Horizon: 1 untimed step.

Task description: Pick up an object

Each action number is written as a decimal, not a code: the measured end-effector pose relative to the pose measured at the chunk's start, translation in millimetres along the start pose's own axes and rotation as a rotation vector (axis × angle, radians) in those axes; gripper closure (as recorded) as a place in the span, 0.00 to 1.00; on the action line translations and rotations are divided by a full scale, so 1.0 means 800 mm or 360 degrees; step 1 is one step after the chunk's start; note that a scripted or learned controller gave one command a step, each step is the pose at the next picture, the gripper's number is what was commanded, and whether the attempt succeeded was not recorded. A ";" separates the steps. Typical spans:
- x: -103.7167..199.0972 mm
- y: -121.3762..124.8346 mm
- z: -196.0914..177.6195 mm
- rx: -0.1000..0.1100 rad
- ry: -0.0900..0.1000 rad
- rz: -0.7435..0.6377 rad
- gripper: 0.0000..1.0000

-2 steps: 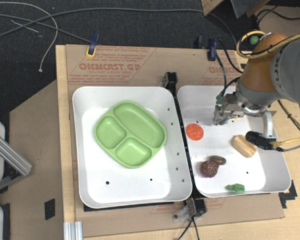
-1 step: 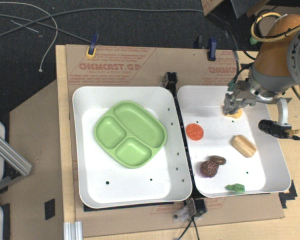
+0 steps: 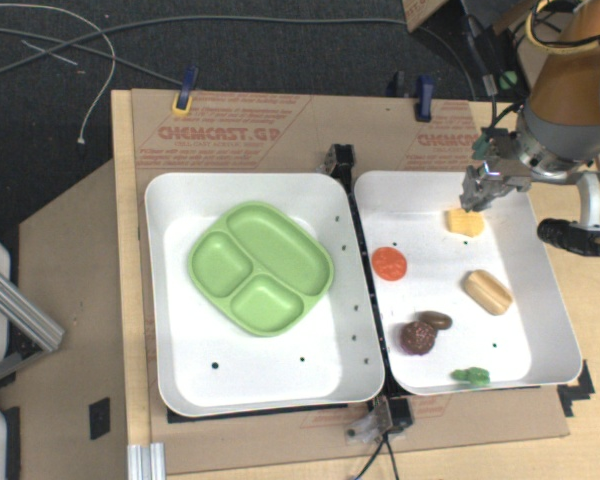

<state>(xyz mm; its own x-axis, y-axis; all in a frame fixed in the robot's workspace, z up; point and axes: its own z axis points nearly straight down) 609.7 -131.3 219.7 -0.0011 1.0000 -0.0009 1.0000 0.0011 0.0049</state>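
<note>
In the right bin [image 3: 540, 308] lie a yellow cheese-like wedge [image 3: 466, 224], a red-orange round piece [image 3: 388, 264], a tan bread roll [image 3: 487, 292], a dark brown lump [image 3: 422, 333] and a small green piece [image 3: 471, 375]. My gripper [image 3: 477, 200] hangs at the far side of that bin, its tip right above the yellow wedge's back edge. The wedge still rests on the bin floor.
The left bin [image 3: 180, 358] holds a green three-compartment plate [image 3: 261, 267]. A black divider clamp [image 3: 340, 158] sits between the bins at the back. Blue clamps [image 3: 423, 99] hold the cardboard at the far edge. Cables lie on the dark floor beyond.
</note>
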 end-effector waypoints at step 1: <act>-0.006 0.007 -0.057 -0.0001 -0.0001 0.0000 1.00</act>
<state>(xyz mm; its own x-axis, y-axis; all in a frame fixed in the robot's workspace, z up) 615.3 -136.4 265.6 -0.0011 1.0000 -0.0013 1.0000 0.0011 0.0056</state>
